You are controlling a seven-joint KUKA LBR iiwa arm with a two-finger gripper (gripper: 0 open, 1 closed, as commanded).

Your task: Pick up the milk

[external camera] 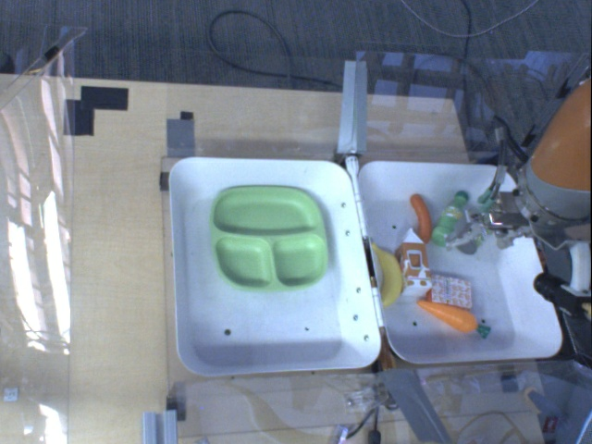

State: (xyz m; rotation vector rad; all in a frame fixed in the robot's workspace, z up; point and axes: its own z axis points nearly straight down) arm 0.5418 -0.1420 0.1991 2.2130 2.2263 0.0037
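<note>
Camera view. Two shallow white bins sit side by side on a light wooden bench. The left bin (268,354) holds one green divided tray (270,236), lying flat slightly toward 11 o'clock of that bin's centre, with one long compartment on its far side and two smaller ones on its near side.

The right bin (518,340) holds the loose items. The milk (415,268), a small carton with orange and white print, lies near the bin's left wall, at about 9 o'clock of the bin's centre. A yellow banana (389,278) lies just beside the carton at its 9 o'clock, against the bin wall. A sausage-shaped orange item (422,215) lies at the carton's 12 o'clock, apart from it. A green bottle (449,219) lies tilted at the carton's 1 o'clock. A small patterned red-and-white packet (450,291) lies just beside the carton at its 4 o'clock. A carrot (449,316) with a green end lies at the carton's 5 o'clock, touching the packet's near edge.

The arm enters at 3 o'clock. The gripper (483,224) hangs over the upper middle of the right bin, just beside the green bottle and well apart from the milk. Jaw opening cannot be told; no item is seen between the fingers.
</note>
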